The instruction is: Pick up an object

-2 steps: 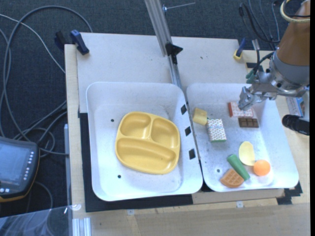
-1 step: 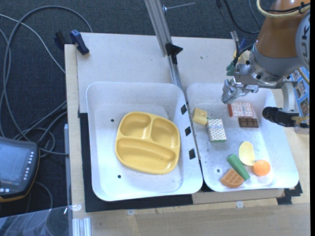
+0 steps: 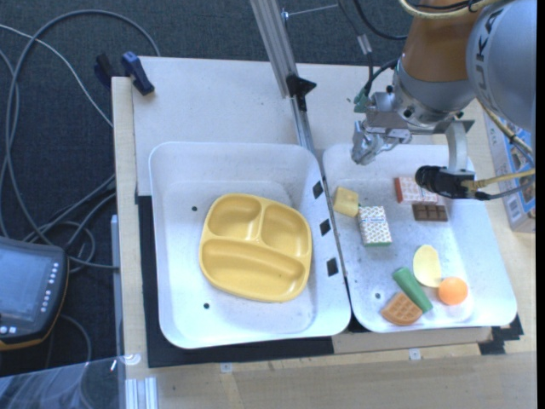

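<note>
Small toy foods [image 3: 375, 226] scattered across right bin [image 3: 502, 292].

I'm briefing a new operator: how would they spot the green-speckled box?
Look in the right bin. Near its left wall, just below the pale yellow block, lies the green-speckled box. It is the only white item with a green dotted pattern.

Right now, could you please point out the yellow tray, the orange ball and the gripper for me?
yellow tray [image 3: 223, 273]: camera view, on its long front compartment.
orange ball [image 3: 453, 291]: camera view, on the middle of its top.
gripper [image 3: 366, 150]: camera view, at the fingertips above the right bin's far edge.
</note>
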`<state>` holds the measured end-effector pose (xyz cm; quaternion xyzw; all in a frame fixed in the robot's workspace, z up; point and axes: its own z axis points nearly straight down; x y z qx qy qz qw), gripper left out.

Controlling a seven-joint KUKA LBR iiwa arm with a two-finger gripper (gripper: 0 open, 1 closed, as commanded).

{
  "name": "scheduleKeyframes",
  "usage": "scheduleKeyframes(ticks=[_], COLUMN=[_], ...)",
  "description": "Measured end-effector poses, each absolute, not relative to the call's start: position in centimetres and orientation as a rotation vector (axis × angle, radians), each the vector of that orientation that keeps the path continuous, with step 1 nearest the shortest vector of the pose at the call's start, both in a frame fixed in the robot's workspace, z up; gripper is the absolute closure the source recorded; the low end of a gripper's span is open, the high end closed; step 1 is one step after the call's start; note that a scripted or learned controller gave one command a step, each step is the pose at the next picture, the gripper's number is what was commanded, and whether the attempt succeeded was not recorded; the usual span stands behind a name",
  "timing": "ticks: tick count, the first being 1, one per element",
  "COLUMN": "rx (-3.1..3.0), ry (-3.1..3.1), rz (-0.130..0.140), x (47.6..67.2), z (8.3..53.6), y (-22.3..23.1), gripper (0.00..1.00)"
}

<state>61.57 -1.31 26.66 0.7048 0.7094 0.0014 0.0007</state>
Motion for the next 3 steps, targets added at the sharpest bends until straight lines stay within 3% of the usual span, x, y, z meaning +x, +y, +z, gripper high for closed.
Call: scheduleKeyframes(ticks=[2, 3], rx=[2.215, 2.220], ry=[2.229, 2.222], rz=[0.003, 0.000], x=[65.0, 64.9], z=[24.7, 24.9], y=[9.1, 8.7], gripper=[1.00, 0.00])
